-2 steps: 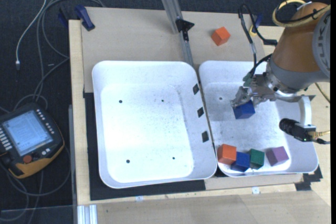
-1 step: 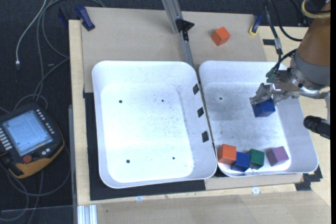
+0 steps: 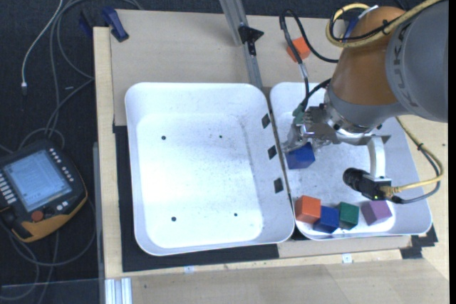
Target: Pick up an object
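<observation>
Hanging under the tool (image 3: 305, 141), a blue cube (image 3: 300, 156).

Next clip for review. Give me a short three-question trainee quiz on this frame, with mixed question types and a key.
1. True or false: the row of blocks along the near edge of the right bin runs orange block, blue block, green block, purple block, left to right.
2. Multiple choice: the blue cube under the gripper lies in A) the left bin, B) the right bin, C) on the bare bench.
3. Fill in: the band above the arm's wrist is ____.

Key: 1 true; 2 B; 3 orange.
</observation>
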Tool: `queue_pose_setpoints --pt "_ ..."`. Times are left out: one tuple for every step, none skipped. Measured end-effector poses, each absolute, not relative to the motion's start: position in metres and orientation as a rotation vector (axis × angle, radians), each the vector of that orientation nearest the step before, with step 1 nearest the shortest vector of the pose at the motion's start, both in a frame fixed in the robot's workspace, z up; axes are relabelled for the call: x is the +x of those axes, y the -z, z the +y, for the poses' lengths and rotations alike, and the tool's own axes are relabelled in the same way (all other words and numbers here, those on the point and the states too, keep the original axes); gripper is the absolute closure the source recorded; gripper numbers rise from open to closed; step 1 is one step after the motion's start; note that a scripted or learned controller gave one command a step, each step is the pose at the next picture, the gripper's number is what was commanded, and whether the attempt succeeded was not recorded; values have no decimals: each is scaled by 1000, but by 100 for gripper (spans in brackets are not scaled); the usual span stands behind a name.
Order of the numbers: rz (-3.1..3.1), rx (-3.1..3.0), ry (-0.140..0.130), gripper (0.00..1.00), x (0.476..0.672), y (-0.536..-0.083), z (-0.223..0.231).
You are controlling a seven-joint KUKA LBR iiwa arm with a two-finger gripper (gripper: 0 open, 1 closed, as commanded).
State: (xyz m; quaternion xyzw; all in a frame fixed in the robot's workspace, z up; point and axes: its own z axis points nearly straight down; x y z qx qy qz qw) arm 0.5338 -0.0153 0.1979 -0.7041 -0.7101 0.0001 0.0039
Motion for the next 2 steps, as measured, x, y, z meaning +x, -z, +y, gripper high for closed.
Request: queue_pose_setpoints --pt "-2230 -2213 6 100 572 -199 38" --pt "-2225 -2221 5 100 538 -247 32"
